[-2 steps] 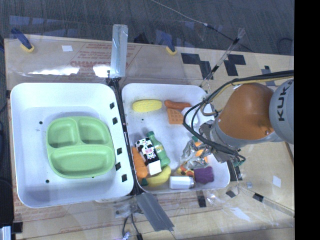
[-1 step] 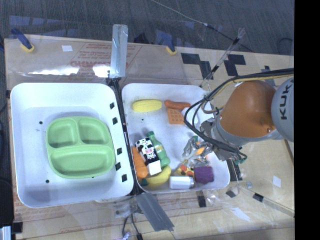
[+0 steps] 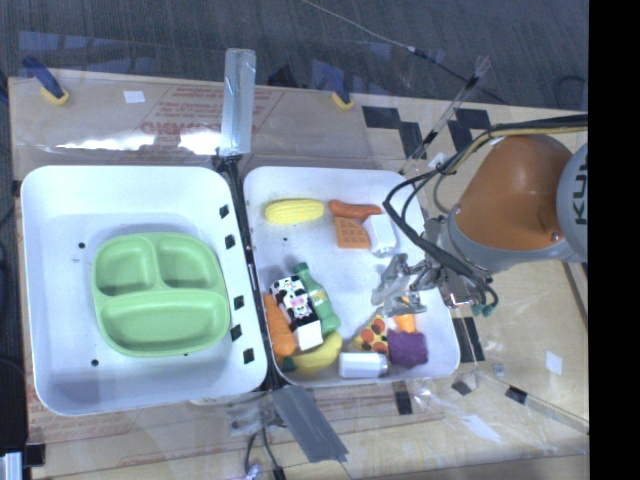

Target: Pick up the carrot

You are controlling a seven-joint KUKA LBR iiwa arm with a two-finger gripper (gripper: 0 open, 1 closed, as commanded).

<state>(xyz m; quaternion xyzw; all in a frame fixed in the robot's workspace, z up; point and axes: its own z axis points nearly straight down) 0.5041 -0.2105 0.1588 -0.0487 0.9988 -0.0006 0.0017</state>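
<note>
Camera view puts the long orange plastic carrot (image 3: 279,325) against the right white bin's (image 3: 300,183) left wall, wedged beside a green bottle (image 3: 312,300) and yellow banana (image 3: 318,356); a grab there risks seizing a neighbour instead. The metal two-finger gripper (image 3: 398,286) (well apart, near the right wall) has its grip unreadable here.

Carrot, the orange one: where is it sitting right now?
The orange carrot lies in the right white bin, against its left wall near the front corner, beside the green bottle with a cow label and above the yellow banana.
</note>
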